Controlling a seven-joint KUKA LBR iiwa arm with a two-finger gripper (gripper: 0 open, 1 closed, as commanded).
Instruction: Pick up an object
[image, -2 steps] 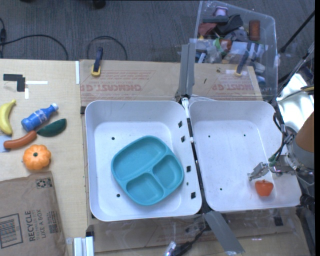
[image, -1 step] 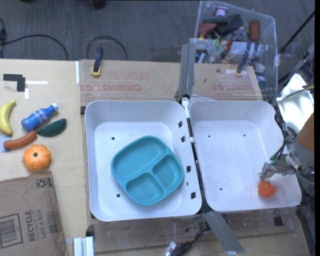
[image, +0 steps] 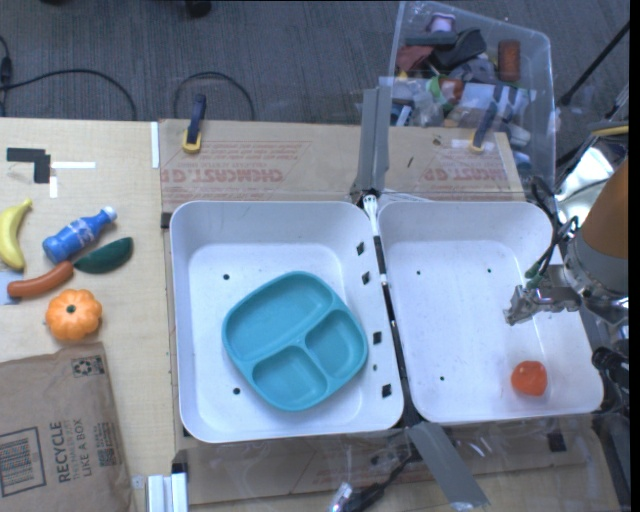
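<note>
A small orange-red ball (image: 529, 378) lies near the front right corner of the right bin (image: 450, 260). My gripper (image: 522, 306) hangs over the right side of that bin, a little behind and above the ball and apart from it. Nothing shows between its fingers. A teal divided plate (image: 294, 340) lies in the left bin (image: 200, 250).
On the bench to the left lie a banana (image: 12, 234), a blue bottle (image: 78, 234), a sausage (image: 40, 282), a dark green piece (image: 104, 255) and a small pumpkin (image: 74, 314). A cardboard box (image: 50, 430) sits at the front left. A clear box of clutter (image: 470, 70) stands behind the right bin.
</note>
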